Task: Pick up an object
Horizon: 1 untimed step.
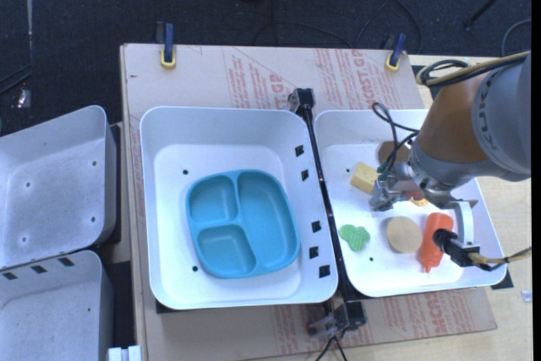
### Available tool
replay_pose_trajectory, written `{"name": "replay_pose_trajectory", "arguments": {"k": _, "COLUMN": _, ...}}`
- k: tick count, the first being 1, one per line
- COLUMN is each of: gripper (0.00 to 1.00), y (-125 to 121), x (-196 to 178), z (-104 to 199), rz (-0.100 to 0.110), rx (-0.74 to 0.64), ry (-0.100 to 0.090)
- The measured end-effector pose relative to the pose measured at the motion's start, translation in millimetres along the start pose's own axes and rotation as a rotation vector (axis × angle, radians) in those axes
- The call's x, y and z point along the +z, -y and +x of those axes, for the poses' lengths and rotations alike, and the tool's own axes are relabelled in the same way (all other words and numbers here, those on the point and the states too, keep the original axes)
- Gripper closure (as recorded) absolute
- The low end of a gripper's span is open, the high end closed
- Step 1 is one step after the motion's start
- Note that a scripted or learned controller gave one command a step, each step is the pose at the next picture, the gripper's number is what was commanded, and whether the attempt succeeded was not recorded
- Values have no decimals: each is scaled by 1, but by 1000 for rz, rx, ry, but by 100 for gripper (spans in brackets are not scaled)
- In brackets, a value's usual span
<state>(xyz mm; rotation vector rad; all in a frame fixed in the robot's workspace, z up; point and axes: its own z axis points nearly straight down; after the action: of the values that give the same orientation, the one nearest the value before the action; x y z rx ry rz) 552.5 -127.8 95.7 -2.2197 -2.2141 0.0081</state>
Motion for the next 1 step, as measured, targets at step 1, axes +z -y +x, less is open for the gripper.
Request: {"name": "replay_pose_trajectory", "arguments": {"k": 1, "gripper": 100, "y": 1, "x": -59, "z": 4, "rz": -8, "rx": -5, "ry": 1}}
